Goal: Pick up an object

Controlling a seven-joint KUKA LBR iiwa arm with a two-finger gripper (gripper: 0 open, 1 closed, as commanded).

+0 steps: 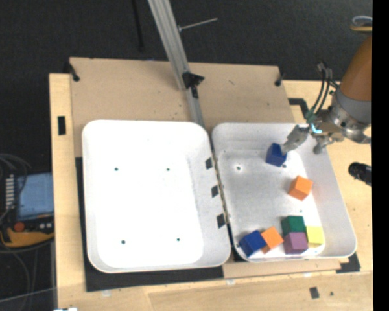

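The blue cube point(275, 155) sits in the upper part of the right bin point(334, 193), apart from the cluster of blocks point(282, 237) at the near edge, so it gives you free room around it. Your gripper point(306, 137) hangs just beside it with one finger tip at the cube's top corner; whether the jaws are wide or closed, I cannot tell.

right bin point(330, 193) — middle open | block cluster point(285, 236) crowds near wall | blue cube point(276, 155) by claw point(298, 141)

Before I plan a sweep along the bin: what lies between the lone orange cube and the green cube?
Bare white bin floor separates the lone orange cube from the green cube in the camera view.
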